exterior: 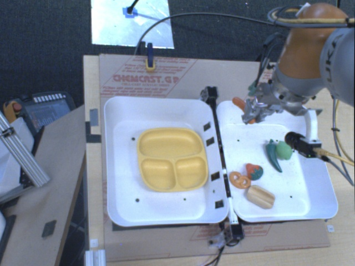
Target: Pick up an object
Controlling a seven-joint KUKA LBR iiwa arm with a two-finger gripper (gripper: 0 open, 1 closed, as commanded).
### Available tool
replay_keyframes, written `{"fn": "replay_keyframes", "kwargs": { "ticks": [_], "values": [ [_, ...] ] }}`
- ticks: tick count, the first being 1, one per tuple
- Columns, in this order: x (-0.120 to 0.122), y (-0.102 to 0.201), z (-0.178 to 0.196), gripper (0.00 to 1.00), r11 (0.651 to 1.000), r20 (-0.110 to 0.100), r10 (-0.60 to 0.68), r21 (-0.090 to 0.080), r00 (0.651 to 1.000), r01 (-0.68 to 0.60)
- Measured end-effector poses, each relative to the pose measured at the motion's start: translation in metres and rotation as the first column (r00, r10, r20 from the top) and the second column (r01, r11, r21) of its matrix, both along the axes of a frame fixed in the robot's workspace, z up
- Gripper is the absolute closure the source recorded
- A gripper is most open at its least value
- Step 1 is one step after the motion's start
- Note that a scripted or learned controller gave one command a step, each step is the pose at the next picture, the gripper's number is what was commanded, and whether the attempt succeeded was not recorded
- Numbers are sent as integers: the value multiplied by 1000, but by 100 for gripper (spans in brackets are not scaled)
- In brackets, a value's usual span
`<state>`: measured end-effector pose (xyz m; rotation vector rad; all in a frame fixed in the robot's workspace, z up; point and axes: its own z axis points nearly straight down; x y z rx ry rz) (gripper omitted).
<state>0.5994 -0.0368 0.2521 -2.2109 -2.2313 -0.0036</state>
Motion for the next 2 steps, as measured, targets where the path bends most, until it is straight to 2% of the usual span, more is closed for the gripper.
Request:
{"fn": "replay_keyframes", "kwargs": {
  "ticks": [2],
  "values": [
    [20,108,-1,100,1000,2,0,0,1000,0]
  ]
}}
